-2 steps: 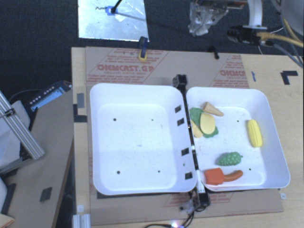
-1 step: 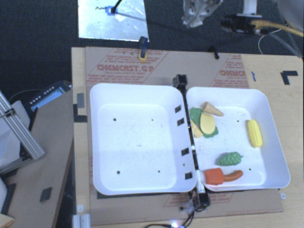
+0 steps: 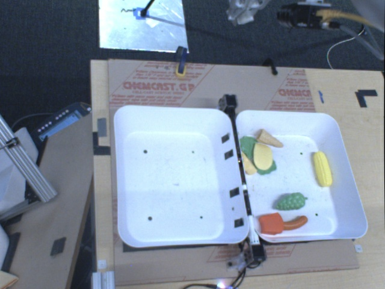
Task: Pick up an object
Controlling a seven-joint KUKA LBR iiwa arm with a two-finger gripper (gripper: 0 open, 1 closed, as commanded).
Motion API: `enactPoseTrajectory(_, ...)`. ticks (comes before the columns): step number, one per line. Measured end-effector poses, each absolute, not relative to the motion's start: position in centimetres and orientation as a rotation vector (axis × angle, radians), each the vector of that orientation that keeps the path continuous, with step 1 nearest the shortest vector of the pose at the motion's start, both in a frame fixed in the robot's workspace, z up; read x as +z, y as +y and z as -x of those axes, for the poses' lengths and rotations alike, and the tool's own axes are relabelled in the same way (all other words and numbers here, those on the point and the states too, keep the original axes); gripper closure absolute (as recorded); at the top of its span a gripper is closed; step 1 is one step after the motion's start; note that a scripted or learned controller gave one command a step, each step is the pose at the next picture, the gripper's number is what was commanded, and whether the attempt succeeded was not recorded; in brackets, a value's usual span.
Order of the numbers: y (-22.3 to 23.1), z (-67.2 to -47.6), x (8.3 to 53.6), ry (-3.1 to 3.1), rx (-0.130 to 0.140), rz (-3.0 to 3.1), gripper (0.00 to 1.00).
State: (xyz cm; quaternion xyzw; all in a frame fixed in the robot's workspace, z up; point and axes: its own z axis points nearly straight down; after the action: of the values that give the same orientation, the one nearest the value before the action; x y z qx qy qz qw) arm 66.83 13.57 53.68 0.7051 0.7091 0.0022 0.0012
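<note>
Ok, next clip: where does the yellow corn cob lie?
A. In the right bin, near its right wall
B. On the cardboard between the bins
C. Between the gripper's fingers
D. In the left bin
A: the corn cob lies alone on the floor of the right bin, close to its right wall, apart from the other toy foods.

Looking smooth, matt white plastic: both bins (image 3: 171, 116). Showing a slight plastic sheen: yellow corn (image 3: 322, 168), green grapes (image 3: 290, 201), orange carrot (image 3: 283, 223) in the right bin. Lying flat beneath, brown paper-faced board (image 3: 198, 83) with dull red print. Gleaming at far left, a reflective sheet (image 3: 129, 17). Shining as ribbed bare metal, the rail (image 3: 27, 170) at left.
</note>
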Motion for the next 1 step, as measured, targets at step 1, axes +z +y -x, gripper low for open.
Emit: enactPoseTrajectory(1, 15.43, -66.83, 53.53, 2.226, 0.004, -2.215, 1.00)
